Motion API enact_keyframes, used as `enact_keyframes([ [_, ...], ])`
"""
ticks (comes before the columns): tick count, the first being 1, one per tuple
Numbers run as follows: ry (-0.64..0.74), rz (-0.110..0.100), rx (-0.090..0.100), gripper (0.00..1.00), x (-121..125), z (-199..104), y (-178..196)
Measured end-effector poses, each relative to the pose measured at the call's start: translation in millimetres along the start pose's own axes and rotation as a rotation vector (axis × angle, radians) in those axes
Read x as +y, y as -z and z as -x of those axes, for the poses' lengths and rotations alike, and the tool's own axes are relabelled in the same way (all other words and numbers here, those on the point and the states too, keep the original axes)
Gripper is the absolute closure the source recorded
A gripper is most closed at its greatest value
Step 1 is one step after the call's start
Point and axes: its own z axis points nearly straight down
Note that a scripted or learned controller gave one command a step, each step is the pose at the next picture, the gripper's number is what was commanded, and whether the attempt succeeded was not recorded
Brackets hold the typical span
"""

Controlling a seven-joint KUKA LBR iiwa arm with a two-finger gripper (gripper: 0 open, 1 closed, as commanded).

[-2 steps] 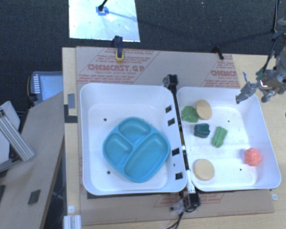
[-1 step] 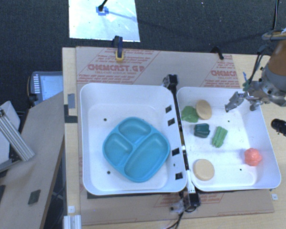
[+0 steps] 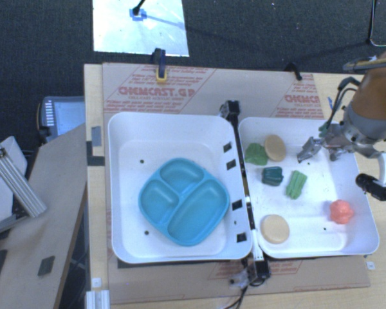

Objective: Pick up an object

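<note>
The right bin holds several small items: a light green leafy piece, a tan round piece, a dark green pepper, a ridged green piece, a pinkish-red piece and a tan disc. My gripper hovers over the back right part of this bin, to the right of the tan round piece and above the ridged green piece. Its fingers are spread open and nothing sits between them.
The left bin carries a blue divided plate. A black-clipped divider wall separates the two bins. The arm's grey body and orange band hang over the right bin's back right corner.
</note>
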Motion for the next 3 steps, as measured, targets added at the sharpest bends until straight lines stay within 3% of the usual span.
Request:
enact_keyframes([
  [1, 0.001, 0.006, -0.002, 1.00, 1.6, 0.6, 13.6],
  [3, 0.003, 0.012, -0.004, 1.00, 1.5, 1.6, 124.4],
])
